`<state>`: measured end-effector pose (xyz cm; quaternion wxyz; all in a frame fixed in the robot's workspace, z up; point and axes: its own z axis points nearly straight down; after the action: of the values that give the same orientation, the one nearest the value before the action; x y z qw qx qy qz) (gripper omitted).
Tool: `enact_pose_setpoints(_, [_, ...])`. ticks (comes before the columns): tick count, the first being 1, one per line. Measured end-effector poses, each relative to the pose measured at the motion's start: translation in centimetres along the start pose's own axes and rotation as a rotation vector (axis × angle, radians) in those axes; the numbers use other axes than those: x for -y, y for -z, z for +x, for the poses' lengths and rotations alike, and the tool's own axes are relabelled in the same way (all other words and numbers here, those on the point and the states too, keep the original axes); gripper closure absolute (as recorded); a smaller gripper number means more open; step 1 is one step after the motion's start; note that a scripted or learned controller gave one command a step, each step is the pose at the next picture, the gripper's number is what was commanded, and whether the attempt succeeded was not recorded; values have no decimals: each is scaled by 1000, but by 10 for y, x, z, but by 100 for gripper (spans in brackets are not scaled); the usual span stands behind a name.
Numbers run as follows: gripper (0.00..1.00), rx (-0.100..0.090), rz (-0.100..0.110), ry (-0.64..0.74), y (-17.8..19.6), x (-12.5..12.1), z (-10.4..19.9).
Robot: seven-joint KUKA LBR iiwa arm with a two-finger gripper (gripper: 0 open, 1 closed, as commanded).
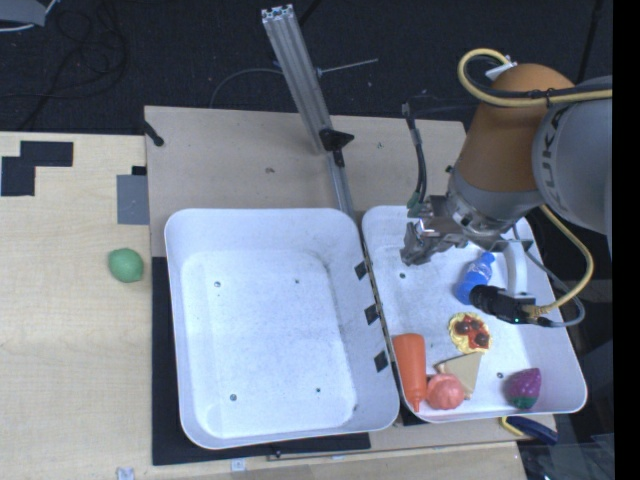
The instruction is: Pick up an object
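Lying well below the fingers [417, 247], orange carrot [410, 369] in right bin [570, 393]

Carrot [410, 368]: orange, long and narrow, lying lengthwise along the left wall of the right bin [560, 408], thick end toward the far side, tip toward the near rim.
Pink ball [446, 392]: round, salmon-pink, touching the carrot's lower right side near the bin's front edge.
Tan wedge [461, 371]: flat, beige, triangular, resting just above the pink ball and touching it.
Pizza slice [469, 332]: yellow with red and dark toppings, lying flat mid-bin, just beyond the wedge.
Purple fruit [523, 386]: magenta with a green tip, alone in the near right corner.
Blue object [475, 279]: bright blue, tilted, lying toward the bin's far right, partly hidden.
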<state>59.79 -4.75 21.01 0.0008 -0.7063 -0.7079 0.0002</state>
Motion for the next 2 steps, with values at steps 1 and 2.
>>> enact_pose_setpoints(1, [100,0,-2,0,12,30,41])
enact_pose_setpoints(2, [100,0,-1,1,22,46,90])
